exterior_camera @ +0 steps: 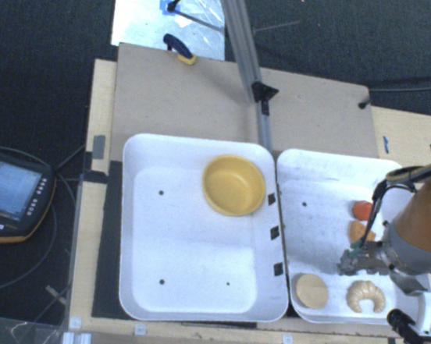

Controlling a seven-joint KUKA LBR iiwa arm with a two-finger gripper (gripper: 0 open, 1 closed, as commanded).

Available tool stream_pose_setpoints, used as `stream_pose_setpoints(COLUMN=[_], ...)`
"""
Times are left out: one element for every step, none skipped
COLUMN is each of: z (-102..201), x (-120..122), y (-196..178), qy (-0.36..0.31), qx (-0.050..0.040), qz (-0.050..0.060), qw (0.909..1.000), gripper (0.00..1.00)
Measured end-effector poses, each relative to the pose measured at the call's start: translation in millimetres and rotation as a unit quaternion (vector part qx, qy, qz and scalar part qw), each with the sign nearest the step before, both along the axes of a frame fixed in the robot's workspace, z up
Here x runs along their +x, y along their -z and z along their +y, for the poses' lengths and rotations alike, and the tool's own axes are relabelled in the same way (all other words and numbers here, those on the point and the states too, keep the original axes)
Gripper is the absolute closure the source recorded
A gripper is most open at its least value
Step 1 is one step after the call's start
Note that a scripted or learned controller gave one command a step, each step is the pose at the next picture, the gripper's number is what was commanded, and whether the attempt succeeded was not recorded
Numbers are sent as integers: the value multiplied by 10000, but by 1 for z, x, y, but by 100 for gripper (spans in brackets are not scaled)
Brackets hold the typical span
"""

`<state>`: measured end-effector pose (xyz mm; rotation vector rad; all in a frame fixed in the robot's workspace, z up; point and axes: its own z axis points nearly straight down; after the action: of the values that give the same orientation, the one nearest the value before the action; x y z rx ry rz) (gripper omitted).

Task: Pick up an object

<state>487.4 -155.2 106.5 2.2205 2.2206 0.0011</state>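
Note:
The right bin [319, 189] holds a croissant-shaped pastry [366, 296] near its front edge and a round tan biscuit [312, 291] to the pastry's left. An orange-red item [362, 210] and a smaller orange piece [358, 231] lie at the bin's right side, partly hidden by the arm. My gripper [353, 264] hangs low over the right bin, just above and left of the pastry, under the grey and orange wrist. Nothing shows between its fingers.
A yellow bowl [234, 185] sits at the back right of the left bin [146, 276]. A metal pole [244, 45] slants over the cardboard behind the bins. A teach pendant [0, 195] lies on the floor at the left.

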Motion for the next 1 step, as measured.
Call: stream_pose_setpoints(z=[0], x=[-1], y=[-42], qy=[-3], qx=[-3], qz=[-14], qw=[10000], gripper=[100])
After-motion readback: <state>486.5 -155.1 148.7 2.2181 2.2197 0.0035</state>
